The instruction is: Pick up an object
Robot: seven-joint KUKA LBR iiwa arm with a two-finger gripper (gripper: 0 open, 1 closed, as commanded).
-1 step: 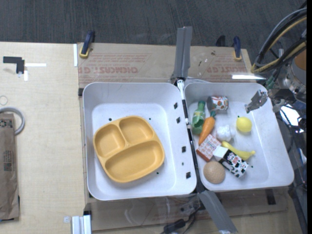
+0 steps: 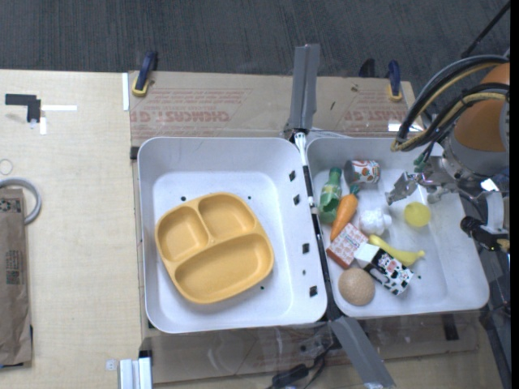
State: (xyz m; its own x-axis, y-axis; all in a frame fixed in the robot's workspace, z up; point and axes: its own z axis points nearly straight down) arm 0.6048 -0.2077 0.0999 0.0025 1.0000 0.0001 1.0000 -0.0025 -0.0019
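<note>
Hovering my gripper point(image 2: 403, 190), fingers spread and holding nothing, at right of frame beside the yellow ball point(image 2: 418, 215) in the right bin point(image 2: 454, 294); I judge it could roll away.

arm point(image 2: 486, 128) cut off at right edge

Bright, even overhead light, soft shadows inside the white bins point(image 2: 150, 217), slightly soft focus throughout.
</note>
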